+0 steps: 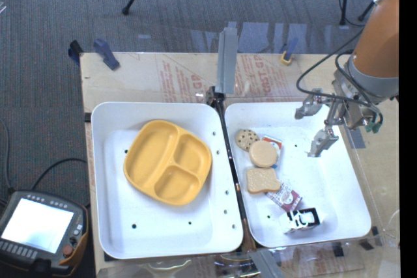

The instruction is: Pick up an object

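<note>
Hovering above the right bin (355,195), near its 2 o'clock corner: the gripper (316,127), jaws spread apart and grasping nothing, the two fingers (324,140) splayed with bare bin floor between them. Well apart from it, toward 9 o'clock across the bin, a cluster of candidates: a chocolate-chip cookie (246,138), a round tan bun (264,153) lying on a red-and-white packet (273,141), and a slice of toast (262,180) just below. Further down toward 6 o'clock, a maroon wrapper (285,198) and a black-and-white carton (303,219) close together. In the left bin (107,205), a yellow divided plate (168,161). Probably the approach step, nothing picked yet. Next move likely needs travel toward 9 o'clock over one item, then descent with jaws straddling it; crowded items risk a pinch on two at once.
</note>
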Tool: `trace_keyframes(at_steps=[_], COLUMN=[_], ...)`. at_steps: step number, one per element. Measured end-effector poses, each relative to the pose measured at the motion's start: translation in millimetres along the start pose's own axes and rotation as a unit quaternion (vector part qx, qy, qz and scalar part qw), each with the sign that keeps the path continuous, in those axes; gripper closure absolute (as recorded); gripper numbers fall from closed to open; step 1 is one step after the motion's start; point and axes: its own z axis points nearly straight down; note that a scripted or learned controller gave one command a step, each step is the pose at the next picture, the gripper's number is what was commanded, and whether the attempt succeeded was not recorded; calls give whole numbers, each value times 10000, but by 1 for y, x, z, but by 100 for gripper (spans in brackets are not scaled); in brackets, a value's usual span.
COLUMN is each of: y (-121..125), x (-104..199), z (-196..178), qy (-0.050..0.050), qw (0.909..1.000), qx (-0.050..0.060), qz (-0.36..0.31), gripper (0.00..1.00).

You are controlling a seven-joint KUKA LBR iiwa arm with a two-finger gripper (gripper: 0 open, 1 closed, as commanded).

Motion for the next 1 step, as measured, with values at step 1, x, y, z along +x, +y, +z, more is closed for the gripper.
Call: trace_keyframes(at_steps=[1], y=[25], x=[11], z=[97], qy=[35], qw=[9952], qx=[-4], qz=[975], gripper=[0])
